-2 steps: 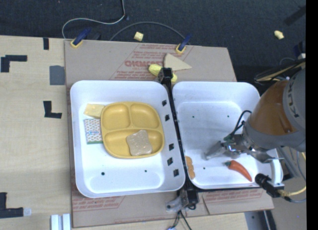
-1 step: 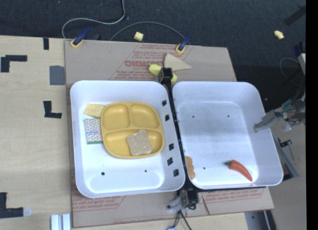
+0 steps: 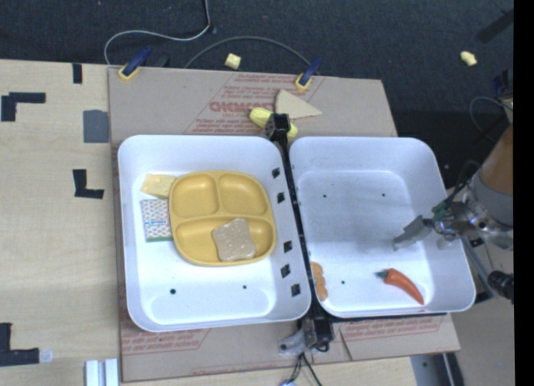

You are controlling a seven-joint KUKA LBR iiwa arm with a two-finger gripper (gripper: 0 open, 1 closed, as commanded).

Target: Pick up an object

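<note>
An orange carrot-like piece (image 3: 401,283) lies near the front right corner of the right bin (image 3: 359,155). A small brown piece (image 3: 318,280) rests against that bin's left wall at the front. My gripper (image 3: 422,228) hovers over the right side of this bin, just above and behind the orange piece. It is open, with nothing between its fingers. In the left bin (image 3: 200,309) a yellow divided plate (image 3: 209,197) carries a tan bread slice (image 3: 234,239). A pale yellow wedge (image 3: 156,185) and a small patterned block (image 3: 155,218) lie beside the plate's left edge.
A black divider with clips (image 3: 286,209) runs between the two bins. Behind the bins on the cardboard sit a yellow object (image 3: 262,115) and a tan wedge (image 3: 296,105). Cables lie on the dark floor behind. The arm's wrist (image 3: 501,184) stands over the right bin's right wall.
</note>
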